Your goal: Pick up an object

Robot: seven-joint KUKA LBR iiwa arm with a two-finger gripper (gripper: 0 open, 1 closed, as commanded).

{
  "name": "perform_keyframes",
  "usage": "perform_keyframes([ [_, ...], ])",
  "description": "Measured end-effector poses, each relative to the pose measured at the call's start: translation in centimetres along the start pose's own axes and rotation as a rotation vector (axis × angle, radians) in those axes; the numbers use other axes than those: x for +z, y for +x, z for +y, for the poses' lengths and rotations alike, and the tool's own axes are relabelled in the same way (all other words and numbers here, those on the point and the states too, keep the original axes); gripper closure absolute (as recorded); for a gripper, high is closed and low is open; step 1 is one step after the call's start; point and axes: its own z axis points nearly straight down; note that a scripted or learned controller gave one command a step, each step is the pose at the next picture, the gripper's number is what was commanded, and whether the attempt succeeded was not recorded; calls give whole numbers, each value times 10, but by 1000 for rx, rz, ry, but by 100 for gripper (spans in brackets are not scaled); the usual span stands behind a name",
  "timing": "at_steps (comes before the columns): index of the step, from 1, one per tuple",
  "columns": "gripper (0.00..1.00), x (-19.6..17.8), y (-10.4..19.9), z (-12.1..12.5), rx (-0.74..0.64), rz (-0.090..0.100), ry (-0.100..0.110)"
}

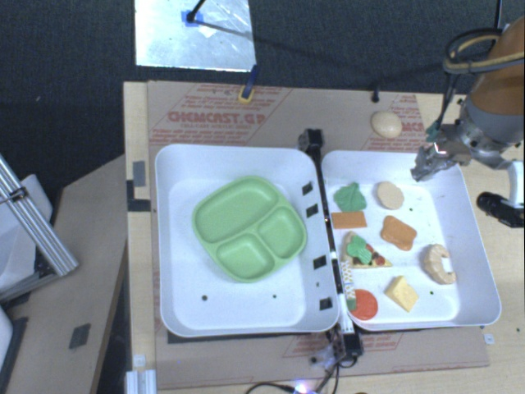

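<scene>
Your gripper [428,167] hangs over the right bin's [467,245] far corner. Jaws' state: cannot tell. Toy food [399,232] lies below.

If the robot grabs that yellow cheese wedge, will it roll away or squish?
The yellow cheese wedge has flat faces and lies flat on the right bin, so it probably won't roll. It looks like stiff toy food, so likely no squish. Its slanted sides might slip from the gripper.
</scene>
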Motion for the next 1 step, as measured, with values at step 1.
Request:
perform_keyframes([
  [1,100,-5,53,-22,-3,3,3],
])
